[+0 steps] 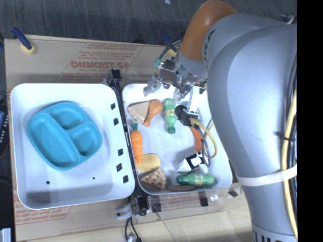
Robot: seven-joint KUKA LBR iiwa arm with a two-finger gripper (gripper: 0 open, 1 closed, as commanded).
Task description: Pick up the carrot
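- Surface (pixel 75 64): covered with printed cardboard; it carries two shallow white bins side by side.
- Left bin (pixel 30 190): holds a blue divided plate (pixel 63 134), resting toward the bin's 10 o'clock area.
- Right bin (pixel 222 173): holds the mixed items listed below.
- Carrot (pixel 136 144): lies along the right bin's 9 o'clock wall, close to the divider between the bins, long axis running 12 to 6 o'clock, green stub at the 12 o'clock end. Nothing grips it.
- Drumstick (pixel 153 111): at 1 o'clock of the carrot, overlapping a pale wedge-shaped piece (pixel 139 110).
- Small green bottle (pixel 170 116): just at 3 o'clock of the drumstick, roughly upright in the view.
- Tan bread-like piece (pixel 149 161): touching the carrot's 6 o'clock end; a pizza slice (pixel 154 178) lies just below it.
- Second green bottle (pixel 196 179): lying on its side near the bin's 6 o'clock wall.
- Tool (pixel 166 87): positioned over the right bin's 12 o'clock edge, well apart from the carrot. Its fingers stand spread, with nothing between them.
- Arm (pixel 252 110): grey, orange band above the wrist; covers the bin's 3 o'clock side.
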